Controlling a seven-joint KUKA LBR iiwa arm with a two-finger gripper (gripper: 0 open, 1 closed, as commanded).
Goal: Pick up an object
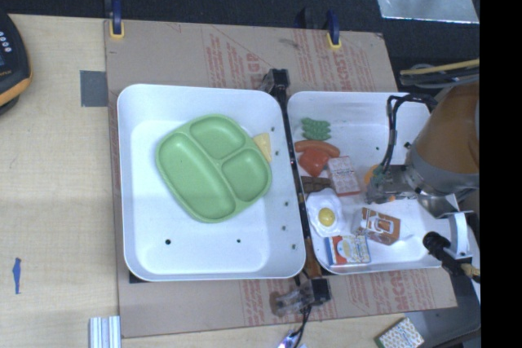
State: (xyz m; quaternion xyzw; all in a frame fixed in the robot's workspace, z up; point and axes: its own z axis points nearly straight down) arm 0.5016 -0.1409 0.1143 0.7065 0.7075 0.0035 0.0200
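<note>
The right bin point(359, 108) holds several toy foods. A green leafy piece point(316, 128) lies at the back, with a red and orange vegetable point(314, 155) in front of it. Nearer are a pale pink packet point(343, 174), a fried egg point(325, 215), a small printed carton point(351, 249) and a brown and white packet point(382, 225). My gripper point(382, 188) hangs over the right half of this bin, just behind the brown and white packet and right of the pink packet. The grey arm and orange band point(450, 134) cover the bin's right side.
The left bin point(147, 248) holds a green divided plate point(214, 166), and a yellow piece point(263, 145) peeks out at the plate's right edge. Black brackets sit between the bins at back point(277, 81) and front point(314, 289). Blue clamps point(116, 16) pin the cardboard sheet.
</note>
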